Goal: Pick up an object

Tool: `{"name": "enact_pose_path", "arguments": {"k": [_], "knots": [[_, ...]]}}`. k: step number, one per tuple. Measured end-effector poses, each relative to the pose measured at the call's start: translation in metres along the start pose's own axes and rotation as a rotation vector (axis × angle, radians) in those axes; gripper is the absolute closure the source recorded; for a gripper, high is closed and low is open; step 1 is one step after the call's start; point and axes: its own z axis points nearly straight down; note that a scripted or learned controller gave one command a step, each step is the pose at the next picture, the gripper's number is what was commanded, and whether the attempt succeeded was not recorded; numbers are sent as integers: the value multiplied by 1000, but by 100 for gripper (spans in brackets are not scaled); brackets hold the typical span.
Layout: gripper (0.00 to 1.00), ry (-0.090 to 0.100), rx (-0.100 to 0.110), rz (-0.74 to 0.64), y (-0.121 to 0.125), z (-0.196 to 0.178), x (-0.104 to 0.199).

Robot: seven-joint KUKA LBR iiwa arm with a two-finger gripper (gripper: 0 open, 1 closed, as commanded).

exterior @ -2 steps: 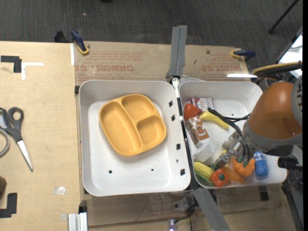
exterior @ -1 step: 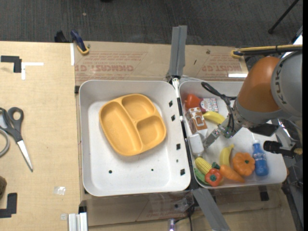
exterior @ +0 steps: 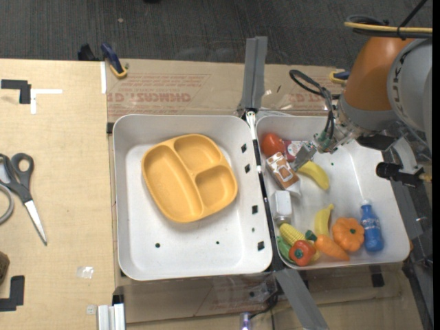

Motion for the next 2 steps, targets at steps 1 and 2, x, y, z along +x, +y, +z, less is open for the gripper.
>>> {"name": "enact_pose_path", "arguments": {"k": [1, 2], "knots": [[0, 0, 0, 33, 11, 64, -30], [0, -6, -3, 131, -109, 63, 43]]}}
